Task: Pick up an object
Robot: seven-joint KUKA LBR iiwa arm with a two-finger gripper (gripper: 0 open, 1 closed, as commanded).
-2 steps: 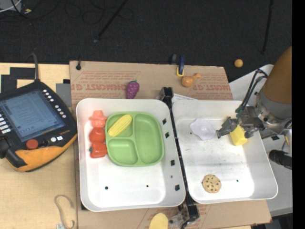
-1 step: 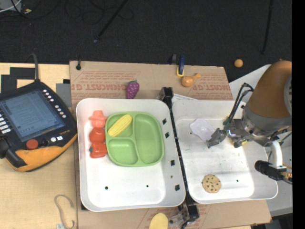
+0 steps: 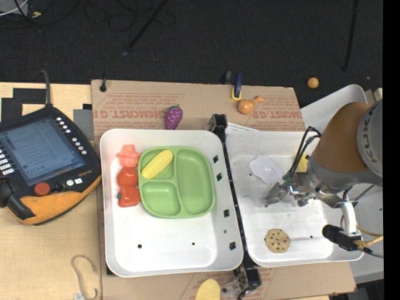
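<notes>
We see the gripper (image 3: 279, 194) low inside the right bin (image 3: 247, 230); we cannot tell its state. A round tan cookie (image 3: 277, 240) with dark chips lies flat near the bin's front edge, apart from the gripper. A translucent cup (image 3: 265, 167) lies just beyond the gripper.

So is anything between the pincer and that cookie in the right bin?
Nothing visible. The pincer hangs over bare white floor of the right bin, and the cookie lies just below it in the picture. The clear plastic piece sits on the far side.
</notes>
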